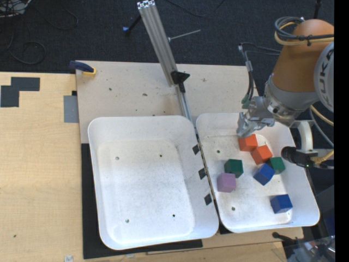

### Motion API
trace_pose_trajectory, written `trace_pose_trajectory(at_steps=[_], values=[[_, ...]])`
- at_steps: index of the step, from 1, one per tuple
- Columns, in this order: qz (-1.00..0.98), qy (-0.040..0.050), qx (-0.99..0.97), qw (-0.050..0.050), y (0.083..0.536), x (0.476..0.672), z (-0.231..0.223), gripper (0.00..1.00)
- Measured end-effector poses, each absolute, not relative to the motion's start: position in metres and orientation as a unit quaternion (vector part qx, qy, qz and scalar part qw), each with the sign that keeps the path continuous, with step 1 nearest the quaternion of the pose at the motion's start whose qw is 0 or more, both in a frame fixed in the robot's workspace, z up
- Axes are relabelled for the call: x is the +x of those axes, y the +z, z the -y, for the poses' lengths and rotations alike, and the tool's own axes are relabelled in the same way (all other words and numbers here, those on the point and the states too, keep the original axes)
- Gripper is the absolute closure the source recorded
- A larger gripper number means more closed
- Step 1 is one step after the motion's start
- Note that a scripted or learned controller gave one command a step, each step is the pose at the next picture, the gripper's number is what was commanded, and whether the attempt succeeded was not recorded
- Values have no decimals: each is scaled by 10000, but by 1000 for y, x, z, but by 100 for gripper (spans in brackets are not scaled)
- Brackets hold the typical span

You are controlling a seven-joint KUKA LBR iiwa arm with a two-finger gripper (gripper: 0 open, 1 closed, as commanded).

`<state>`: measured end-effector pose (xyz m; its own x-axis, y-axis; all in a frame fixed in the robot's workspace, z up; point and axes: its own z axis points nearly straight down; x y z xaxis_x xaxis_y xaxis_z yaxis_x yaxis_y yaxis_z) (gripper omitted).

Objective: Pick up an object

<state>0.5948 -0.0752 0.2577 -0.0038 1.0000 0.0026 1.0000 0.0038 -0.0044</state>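
On the counter (136,91), the right bin (305,212) holds coloured blocks; the gripper (246,129) hangs just above an orange block (248,143).

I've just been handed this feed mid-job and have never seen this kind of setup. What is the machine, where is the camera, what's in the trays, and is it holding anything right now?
You are looking down at a slant from one fixed camera above a bench. The grey machine with the orange band coming in from the right of the picture is a robot arm; at its tip is the gripper, the part that grabs.

Two shallow white bins sit side by side. The left bin and the right bin share a middle edge. The right bin holds small blocks: two orange blocks, two dark green blocks, two blue blocks and a purple block.

The gripper hangs low, right above the upper orange block. I can't see anything clearly held between its fingers, so treat it as not yet holding a block.
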Motion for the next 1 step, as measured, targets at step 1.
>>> trace_pose_trajectory(at_steps=[1], values=[[7086, 10, -7056, 26, 239, 594, 25, 100]])
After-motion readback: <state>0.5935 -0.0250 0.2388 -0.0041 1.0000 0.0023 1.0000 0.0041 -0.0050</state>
